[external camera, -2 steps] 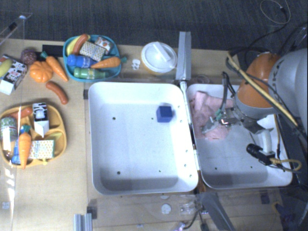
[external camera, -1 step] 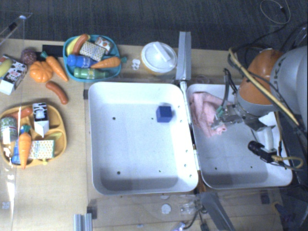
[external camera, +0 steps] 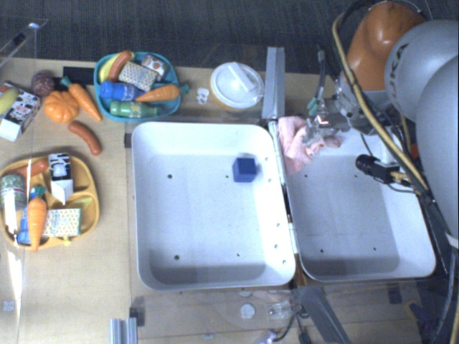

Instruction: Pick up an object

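1. The gripper point(external camera: 320, 124) hangs at the right bin's point(external camera: 373, 253) far-left corner, over a pink cloth point(external camera: 295, 143).
2. Whether it grips the cloth, I cannot tell.
3. The cloth is bunched against the bin's left wall.
4. A blue cube point(external camera: 245, 169) sits in the left bin point(external camera: 186, 249), toward its far-right corner, well apart from the cloth.

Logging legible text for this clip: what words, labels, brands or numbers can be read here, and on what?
None can be read.
Small cartons in the blue bowl: printed patterns, too blurred.
Cartons on the yellow plate: black-and-white and speckled prints, too small.
Box at the left edge: markings blurred.
Blue cube, pink cloth and white lid: no text seen.
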